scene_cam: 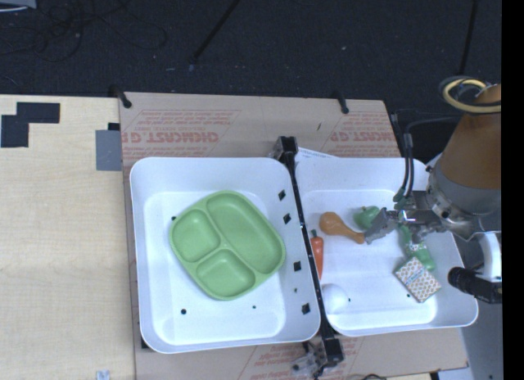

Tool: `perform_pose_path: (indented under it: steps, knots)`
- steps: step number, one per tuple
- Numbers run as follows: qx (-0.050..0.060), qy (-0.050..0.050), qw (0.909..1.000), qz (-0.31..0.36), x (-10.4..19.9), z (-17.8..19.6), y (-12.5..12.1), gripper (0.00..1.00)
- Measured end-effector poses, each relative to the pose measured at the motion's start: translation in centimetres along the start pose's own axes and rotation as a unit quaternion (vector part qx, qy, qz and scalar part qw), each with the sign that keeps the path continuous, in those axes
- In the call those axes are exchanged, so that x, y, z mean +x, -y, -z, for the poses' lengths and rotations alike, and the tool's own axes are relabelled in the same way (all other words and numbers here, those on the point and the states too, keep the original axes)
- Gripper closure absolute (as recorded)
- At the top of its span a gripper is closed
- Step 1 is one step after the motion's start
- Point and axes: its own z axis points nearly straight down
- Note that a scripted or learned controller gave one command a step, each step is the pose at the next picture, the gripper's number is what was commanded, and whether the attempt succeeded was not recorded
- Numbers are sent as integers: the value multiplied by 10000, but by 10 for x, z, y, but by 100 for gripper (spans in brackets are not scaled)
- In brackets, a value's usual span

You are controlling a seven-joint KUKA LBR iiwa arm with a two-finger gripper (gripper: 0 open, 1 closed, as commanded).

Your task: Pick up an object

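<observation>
The gripper (383, 227) is seen low over the right bin (458, 314), reached in from the right edge; whether it is parted or closed cannot be told from this slanted view, and nothing is seen clamped in it. A green object (368, 215) is found just at its tip, touching or nearly so, on the upper-left side. An orange-brown drumstick-shaped toy (339, 226) is laid just left of the gripper, its long axis run roughly left-right with a slight downward tilt to the right, the round head at the left. It is judged the nearest clean target: a short move leftward would be needed, with the jaws set across that axis. A second green piece (417, 252) is placed below-right of the gripper, near the wrist, and a patterned square block (417, 280) is set below that, toward the bin's lower right. An orange carrot-like item (317, 253) is pressed against the divider wall, long axis up-down, and a white rounded object (334, 296) is sat near the lower-left corner; both are judged awkward, being tight to the wall or low in contrast. The left bin (155, 305) is occupied by a green divided plate (227, 244). Both bins are rested on cardboard (229, 124) atop a pale wood surface (57, 247); a dark floor with cables is seen behind.
</observation>
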Motion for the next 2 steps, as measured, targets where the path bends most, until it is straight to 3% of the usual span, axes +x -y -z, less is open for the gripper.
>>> perform_pose_path:
  steps: [1, 2]
  knots:
    - [-52, 8, 10000, 7, 0, 5, -2, 0]
    - [-21, 1, 10000, 10, 7, -57, 1, 0]
